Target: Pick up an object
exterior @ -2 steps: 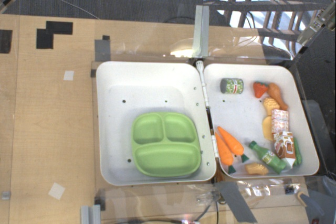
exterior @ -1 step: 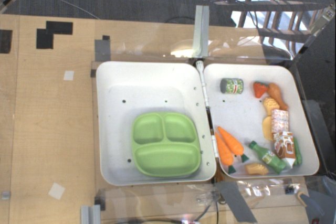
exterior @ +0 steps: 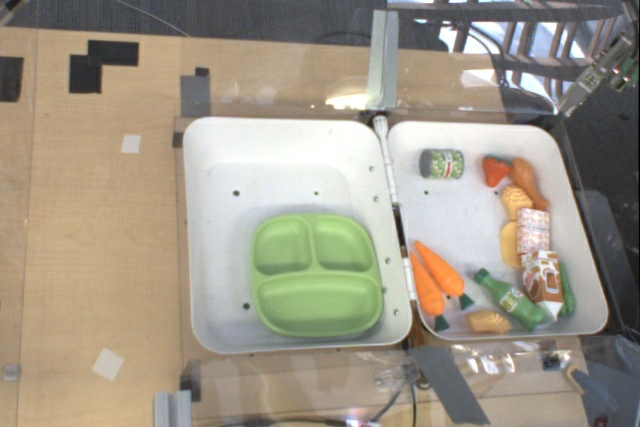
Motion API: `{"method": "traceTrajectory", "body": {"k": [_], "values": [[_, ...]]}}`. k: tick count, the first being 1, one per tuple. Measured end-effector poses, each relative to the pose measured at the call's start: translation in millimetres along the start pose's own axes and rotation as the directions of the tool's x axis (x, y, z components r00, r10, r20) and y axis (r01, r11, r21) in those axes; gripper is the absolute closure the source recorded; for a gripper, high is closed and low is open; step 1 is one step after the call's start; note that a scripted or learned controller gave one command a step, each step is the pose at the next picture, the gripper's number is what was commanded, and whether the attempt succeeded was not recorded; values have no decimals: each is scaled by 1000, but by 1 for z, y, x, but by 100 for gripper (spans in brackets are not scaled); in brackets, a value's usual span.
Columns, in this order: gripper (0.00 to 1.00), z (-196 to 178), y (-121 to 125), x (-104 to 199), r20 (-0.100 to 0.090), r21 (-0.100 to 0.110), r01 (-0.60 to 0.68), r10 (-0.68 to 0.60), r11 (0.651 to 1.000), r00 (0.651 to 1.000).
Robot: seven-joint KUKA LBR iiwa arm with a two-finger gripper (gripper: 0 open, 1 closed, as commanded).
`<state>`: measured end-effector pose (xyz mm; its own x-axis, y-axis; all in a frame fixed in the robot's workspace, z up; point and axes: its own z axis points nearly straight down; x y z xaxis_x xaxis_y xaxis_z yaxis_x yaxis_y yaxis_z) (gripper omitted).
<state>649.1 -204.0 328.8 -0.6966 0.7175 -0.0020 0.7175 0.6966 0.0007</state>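
Two white bins side by side on a wooden bench, seen from above, toys waiting to be picked

The left bin holds a green divided plate, set apart as a likely drop spot. The right bin gathers the candidates: a small green can alone near the top, two orange carrots against the dividing wall, a green bottle and packets crowded along the right side. The can looks easiest to reach. I cannot tell the tool's state from here

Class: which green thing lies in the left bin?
The green plate, with three compartments. The green bottle and the can lie in the right bin.
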Motion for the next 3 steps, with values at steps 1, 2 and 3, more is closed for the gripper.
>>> {"method": "traceTrajectory", "body": {"k": [1,2,3], "values": [[100,-20,52,38,6,-8,-50,50,999,999],[100,-26,1,-3,8,-5,-60,60,998,998],[100,-64,13,-13,9,-7,-84,84,996,996]]}}
